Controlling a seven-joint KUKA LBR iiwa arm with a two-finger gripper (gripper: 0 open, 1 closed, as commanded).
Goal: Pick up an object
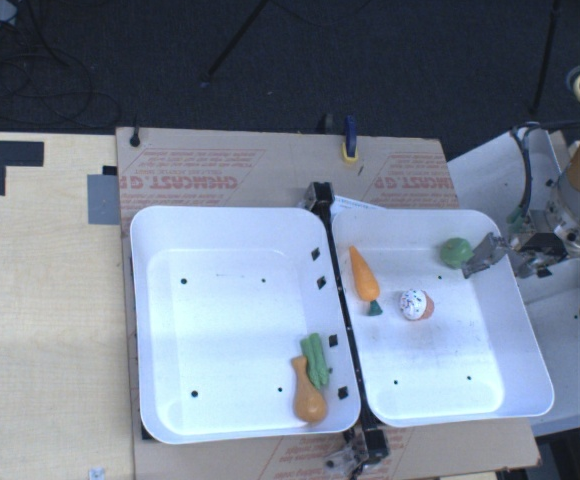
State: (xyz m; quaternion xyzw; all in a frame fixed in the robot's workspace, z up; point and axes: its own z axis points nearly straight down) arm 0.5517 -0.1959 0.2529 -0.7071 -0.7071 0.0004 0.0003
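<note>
**Green ball at the upper edge of the right bin, gripper beside it**

Green ball point(456, 251) is the likeliest target: it lies in the upper right of the right bin point(510, 388), just beside the gripper point(485, 253), which reaches in from the frame's right edge. Whether the fingers are open or closed cannot be told from here; nothing shows between them.

By size: the desk point(40, 308), then the left bin point(170, 408) and right bin, then the arm's wrist. In the left bin's lower right lie an orange gourd-shaped toy point(308, 396) and a green toy point(317, 359). The right bin holds a carrot point(363, 274), a speckled egg point(414, 304) and a small dark green piece point(374, 308).

This looks like the approach step. Next, the fingers must straddle the ball, then close and lift.
</note>
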